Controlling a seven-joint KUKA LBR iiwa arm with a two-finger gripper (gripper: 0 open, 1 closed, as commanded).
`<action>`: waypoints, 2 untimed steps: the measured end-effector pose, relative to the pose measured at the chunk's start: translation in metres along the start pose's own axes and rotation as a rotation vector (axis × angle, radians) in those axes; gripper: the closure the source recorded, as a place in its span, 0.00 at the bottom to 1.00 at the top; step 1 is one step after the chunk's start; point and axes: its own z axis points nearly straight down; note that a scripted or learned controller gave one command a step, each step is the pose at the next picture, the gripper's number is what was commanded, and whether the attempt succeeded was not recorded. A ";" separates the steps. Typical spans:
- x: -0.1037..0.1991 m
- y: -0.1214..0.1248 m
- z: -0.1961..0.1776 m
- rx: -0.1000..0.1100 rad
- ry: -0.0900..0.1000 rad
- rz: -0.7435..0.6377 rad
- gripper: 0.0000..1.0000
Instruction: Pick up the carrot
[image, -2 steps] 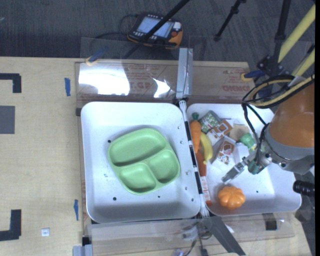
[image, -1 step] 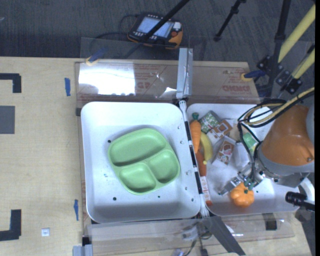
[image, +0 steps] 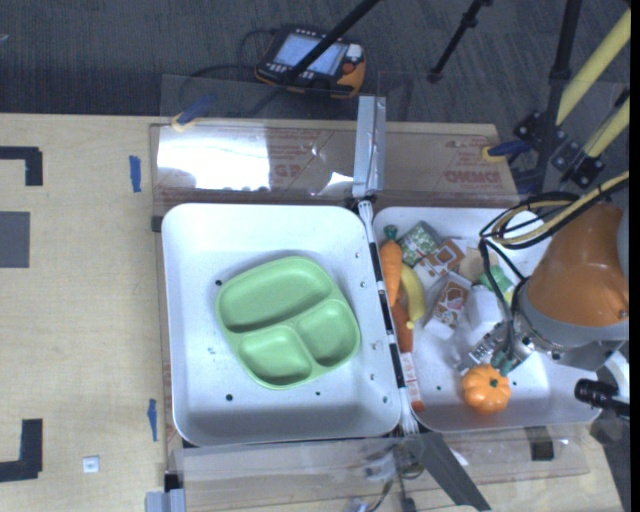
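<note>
- Pale wooden table (image: 80, 330) carries two shallow white bins side by side, with dark floor beyond its far edge.
- Left bin (image: 190, 300) holds a green divided plate (image: 288, 320).
- Right bin (image: 535, 400) holds the carrot (image: 391, 268), lying lengthwise against the bin's left wall, just beside a yellow banana (image: 411, 290) and some small food packets (image: 447, 285).
- End effector (image: 497, 352) hangs low just above a small orange pumpkin (image: 485, 389), well apart from the carrot; whether it is apart or together I cannot tell.

Green divided plate (image: 288, 320) in left bin (image: 190, 330); small pumpkin (image: 485, 388), banana (image: 411, 290) in right bin (image: 530, 405)
</note>
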 end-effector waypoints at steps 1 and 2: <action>0.042 0.043 -0.086 0.011 0.006 0.320 1.00; 0.042 0.043 -0.086 0.011 0.006 0.320 0.00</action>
